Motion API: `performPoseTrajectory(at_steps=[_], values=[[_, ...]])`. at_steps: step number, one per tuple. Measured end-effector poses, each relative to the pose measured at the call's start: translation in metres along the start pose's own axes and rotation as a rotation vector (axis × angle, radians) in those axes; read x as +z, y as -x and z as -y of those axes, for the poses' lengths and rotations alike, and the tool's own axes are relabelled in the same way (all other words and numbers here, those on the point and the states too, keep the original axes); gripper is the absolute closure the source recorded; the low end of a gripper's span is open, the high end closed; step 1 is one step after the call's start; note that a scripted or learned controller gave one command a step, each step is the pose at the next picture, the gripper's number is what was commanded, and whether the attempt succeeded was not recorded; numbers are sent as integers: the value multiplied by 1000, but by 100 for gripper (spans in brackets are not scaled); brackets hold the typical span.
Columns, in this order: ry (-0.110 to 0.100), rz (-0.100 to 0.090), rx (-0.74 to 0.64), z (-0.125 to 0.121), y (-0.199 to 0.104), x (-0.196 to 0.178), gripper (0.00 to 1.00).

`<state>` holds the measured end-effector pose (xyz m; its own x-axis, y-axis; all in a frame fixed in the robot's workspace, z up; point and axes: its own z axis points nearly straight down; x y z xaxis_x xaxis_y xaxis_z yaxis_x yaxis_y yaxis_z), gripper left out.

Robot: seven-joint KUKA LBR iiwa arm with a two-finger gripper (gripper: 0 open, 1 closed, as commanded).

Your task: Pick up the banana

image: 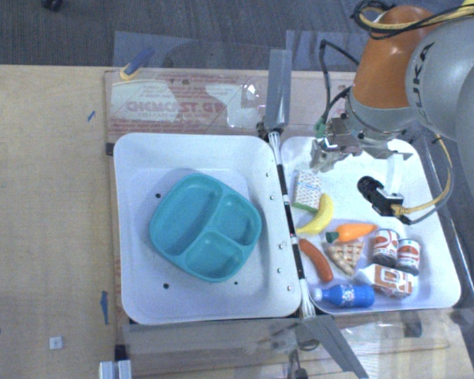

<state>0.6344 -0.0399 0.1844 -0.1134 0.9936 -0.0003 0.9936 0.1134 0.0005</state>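
The left bin (134,290) holds a teal tray (205,226) with three compartments, lying near its middle. In the right bin (442,287), the banana (320,215) lies by the left wall, curving from about 1 o'clock down to 7 o'clock, just beside a small patterned packet (307,188) at its 11 o'clock. A hot dog (316,260) sits at the banana's 6 o'clock, a carrot (354,231) at 4, a waffle (347,254) below that. Farther right stand two cans (396,249), with a carton (390,280) and a blue bottle (344,295) near the front. The gripper (325,158) hangs at the banana's 12 o'clock, apart from it; I cannot tell how it is set.
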Motion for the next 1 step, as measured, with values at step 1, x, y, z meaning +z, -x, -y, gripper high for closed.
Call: performPoseTrajectory(at_steps=[1], values=[[-1,0,0,0,0,0,0]])
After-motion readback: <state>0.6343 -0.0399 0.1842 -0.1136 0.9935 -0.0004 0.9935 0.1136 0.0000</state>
